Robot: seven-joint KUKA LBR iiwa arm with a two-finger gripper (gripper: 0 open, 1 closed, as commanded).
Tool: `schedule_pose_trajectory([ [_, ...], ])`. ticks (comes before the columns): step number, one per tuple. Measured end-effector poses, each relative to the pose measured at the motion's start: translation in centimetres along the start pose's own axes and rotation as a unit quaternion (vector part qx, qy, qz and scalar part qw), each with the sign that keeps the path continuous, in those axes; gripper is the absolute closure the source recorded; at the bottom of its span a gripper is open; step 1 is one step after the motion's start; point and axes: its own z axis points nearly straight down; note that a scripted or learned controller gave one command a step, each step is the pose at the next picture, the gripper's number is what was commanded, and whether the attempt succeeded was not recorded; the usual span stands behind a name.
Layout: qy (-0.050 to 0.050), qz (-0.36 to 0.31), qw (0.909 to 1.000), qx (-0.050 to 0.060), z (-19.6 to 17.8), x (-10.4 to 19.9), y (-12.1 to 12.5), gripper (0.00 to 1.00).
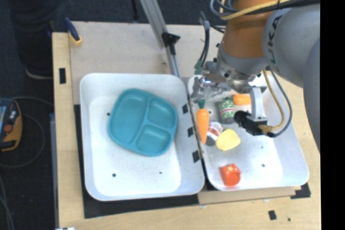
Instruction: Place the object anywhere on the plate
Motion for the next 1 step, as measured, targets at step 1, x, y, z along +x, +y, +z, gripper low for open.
schedule_pose_trajectory([
  [1, 0.000, 0.000, 1.0000, 0.001, 2.36, 4.91, 0.83, 1.00],
])
